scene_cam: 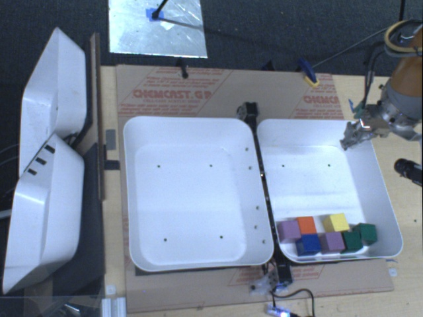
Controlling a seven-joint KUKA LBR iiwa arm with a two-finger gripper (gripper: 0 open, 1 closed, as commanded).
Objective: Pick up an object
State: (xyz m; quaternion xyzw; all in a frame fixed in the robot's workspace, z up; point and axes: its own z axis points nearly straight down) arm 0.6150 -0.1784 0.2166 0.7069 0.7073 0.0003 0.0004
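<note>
Several small blocks lie clustered at the near edge of the right bin [310, 177]: a purple one [288, 230], an orange one [307, 225], a yellow one [336, 222], a blue one [308, 244], a mauve one [332, 242] and green ones [359, 236]. My gripper [351, 135] hangs over the far right corner of that bin, well away from the blocks. Nothing shows between its fingers.
The left bin [192, 190] sits beside the right one, with a black divider strip between them. White moulded covers [46, 170] stand at the far left. A shiny metal sheet [157, 17] lies beyond the bench, and a blue-yellow clamp [308, 73] grips the cardboard's far edge.
</note>
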